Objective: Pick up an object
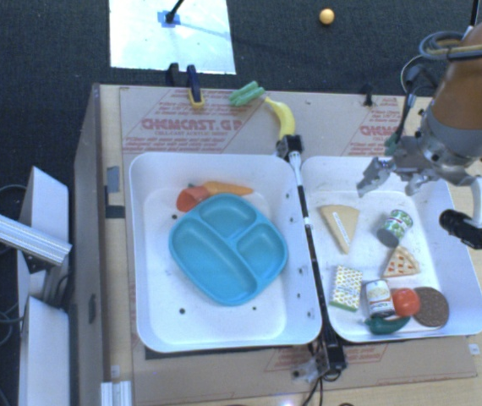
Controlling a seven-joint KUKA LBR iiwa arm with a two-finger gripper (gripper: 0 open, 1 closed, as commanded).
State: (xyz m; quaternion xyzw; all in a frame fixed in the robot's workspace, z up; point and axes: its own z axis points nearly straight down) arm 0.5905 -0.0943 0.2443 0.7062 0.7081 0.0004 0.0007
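Observation:
My gripper (395, 179) hangs over the back of the right bin (469, 293), its two fingers spread open with nothing between them. Below it lie a tan cheese wedge (340, 224) and a small green-and-white can (396, 225), the can nearest to the fingertips. Further forward sit a pizza slice (401, 263), a yellow-green packet (347, 288), a small jar (378, 295), a red tomato (405, 302), a brown cookie (431, 306) and a green pepper (385, 324).
The left bin (152, 311) holds a blue divided plate (227, 248), with an orange carrot (224, 189) and a red piece (190, 199) behind it. A banana (282, 117) and a green item (246, 94) lie on the board behind the bins.

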